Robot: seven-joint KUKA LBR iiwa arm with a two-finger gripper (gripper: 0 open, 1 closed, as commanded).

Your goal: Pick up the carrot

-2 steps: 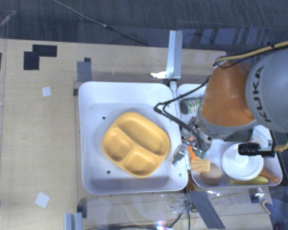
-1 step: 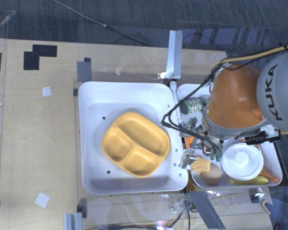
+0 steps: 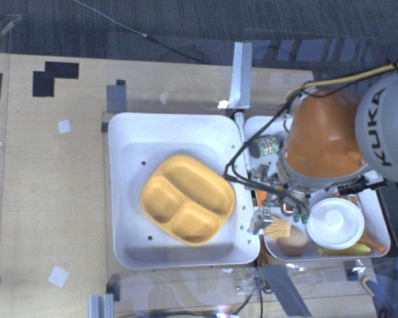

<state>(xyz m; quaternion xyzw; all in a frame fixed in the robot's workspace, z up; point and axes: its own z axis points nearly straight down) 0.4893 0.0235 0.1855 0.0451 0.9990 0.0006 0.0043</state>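
Observation:
The arm's orange-banded wrist (image 3: pixel 322 138) hangs over the right bin (image 3: pixel 385 227) and hides much of it. My gripper (image 3: pixel 270 211) is low at that bin's left side, just above a tan ridged piece (image 3: pixel 277 228) and a brown round item (image 3: pixel 290 244). An orange tapered shape that looks like the carrot (image 3: pixel 377 246) lies at the bin's front right corner, next to a yellow banana-like piece (image 3: pixel 341 250). The gripper is well to the left of it. Another orange sliver (image 3: pixel 355 189) peeks out under the arm.
A white round bowl (image 3: pixel 335 220) sits in the right bin between the gripper and the carrot. A green can (image 3: pixel 268 146) lies at that bin's back left. The left bin (image 3: pixel 126 177) holds a yellow divided plate (image 3: pixel 188 199). Black cables (image 3: pixel 242 158) loop near the divider.

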